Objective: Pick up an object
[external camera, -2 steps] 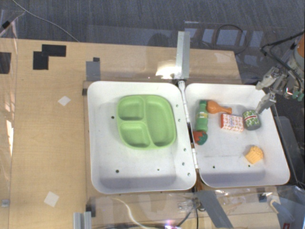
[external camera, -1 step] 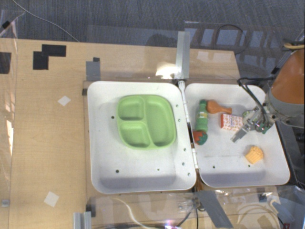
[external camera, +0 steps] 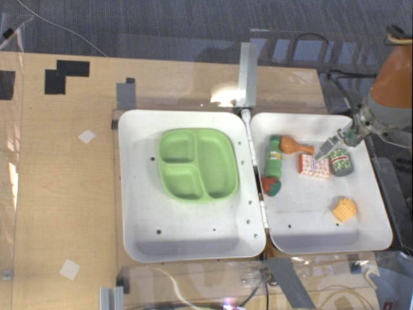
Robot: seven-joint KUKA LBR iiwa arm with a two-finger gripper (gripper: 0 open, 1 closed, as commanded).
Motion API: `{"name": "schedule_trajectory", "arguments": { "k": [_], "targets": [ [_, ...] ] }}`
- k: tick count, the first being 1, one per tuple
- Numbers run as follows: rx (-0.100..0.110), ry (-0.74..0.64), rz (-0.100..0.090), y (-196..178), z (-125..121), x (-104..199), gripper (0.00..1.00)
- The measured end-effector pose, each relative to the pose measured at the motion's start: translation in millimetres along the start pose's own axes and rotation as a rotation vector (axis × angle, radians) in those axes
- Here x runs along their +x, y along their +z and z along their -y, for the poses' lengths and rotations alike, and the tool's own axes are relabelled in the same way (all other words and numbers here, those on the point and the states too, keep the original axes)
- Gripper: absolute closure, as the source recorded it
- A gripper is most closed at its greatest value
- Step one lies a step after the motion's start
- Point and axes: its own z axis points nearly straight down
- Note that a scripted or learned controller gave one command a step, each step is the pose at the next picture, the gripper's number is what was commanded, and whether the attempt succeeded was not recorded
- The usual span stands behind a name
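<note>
Hovering at 2 o'clock of the right bin (external camera: 368, 192), the tool (external camera: 328, 148) hangs spread and empty over the red-white box (external camera: 313, 166), presumably lining up that clustered pick.

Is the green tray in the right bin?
No, the green tray lies in the left bin; the right bin holds the small items.

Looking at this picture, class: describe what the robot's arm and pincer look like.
The arm enters from the right: a grey wrist section topped by a rounded orange band. From it extends the pincer, slim, metallic grey-silver fingers tapering to narrow tips.
</note>
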Motion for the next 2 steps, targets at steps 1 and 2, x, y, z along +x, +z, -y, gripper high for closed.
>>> {"name": "schedule_trajectory", "arguments": {
  "k": [1, 2],
  "targets": [
    [0.001, 0.412, -0.001, 74, -22, 27, 0.00],
    [0.004, 0.707, -0.003, 51, -73, 50, 0.00]
  ]
}}
